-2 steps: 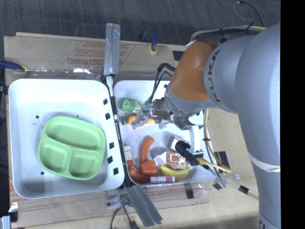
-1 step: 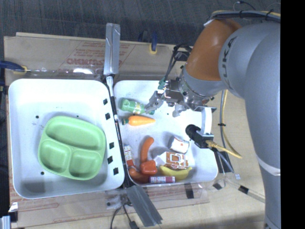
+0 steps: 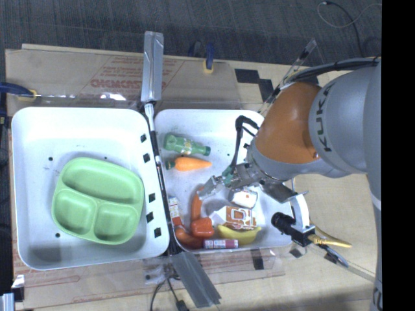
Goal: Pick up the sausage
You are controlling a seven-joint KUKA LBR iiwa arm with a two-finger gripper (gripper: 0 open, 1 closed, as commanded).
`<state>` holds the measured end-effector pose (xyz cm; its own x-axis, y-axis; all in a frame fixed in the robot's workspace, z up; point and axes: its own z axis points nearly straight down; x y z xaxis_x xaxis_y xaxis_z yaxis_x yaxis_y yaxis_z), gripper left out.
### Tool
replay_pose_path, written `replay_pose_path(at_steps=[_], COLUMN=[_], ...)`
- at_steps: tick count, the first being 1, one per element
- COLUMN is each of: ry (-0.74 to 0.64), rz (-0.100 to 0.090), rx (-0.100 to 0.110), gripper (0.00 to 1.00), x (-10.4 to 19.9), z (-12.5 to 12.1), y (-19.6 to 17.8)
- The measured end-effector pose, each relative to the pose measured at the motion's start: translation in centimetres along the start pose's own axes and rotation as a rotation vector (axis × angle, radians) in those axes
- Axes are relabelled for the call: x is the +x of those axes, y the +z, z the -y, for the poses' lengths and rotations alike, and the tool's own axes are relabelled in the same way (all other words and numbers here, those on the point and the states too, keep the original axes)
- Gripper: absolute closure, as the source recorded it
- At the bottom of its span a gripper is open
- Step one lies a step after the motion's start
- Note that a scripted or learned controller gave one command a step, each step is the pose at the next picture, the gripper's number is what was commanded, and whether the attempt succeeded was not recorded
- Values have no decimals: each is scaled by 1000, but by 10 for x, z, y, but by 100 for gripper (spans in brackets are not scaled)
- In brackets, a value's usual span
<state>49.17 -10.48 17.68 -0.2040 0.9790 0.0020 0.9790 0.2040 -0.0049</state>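
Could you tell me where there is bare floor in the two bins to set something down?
The left bin has open floor around the green divided plate, widest along its far side. In the right bin, the far strip beyond the green bottle and carrot is bare. Its near end is crowded: sausage, banana and the pincer.

the scene is evenly and fairly brightly lit from above, with soft, short shadows. the white bins (image 3: pixel 84 118) read slightly bluish and near overexposed, with mild glare along their rims at 9 o'clock. the green tray (image 3: pixel 97 199) casts a faint shadow toward 6 o'clock. the arm (image 3: pixel 324 128) shows a soft sheen on its orange band at 3 o'clock. the dark floor at 12 o'clock is dim and grainy. focus is soft throughout, fine detail smeared.
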Motion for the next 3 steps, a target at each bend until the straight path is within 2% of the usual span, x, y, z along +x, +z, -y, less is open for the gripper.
replay_pose_path(at_steps=[1,2,3], ry=[-93,-153,-228], rz=[1,2,0], rx=[-2,-4,-1], gripper=[0,0,0], x=[12,-19,-13], z=[13,-64,-5], y=[86,85,86])
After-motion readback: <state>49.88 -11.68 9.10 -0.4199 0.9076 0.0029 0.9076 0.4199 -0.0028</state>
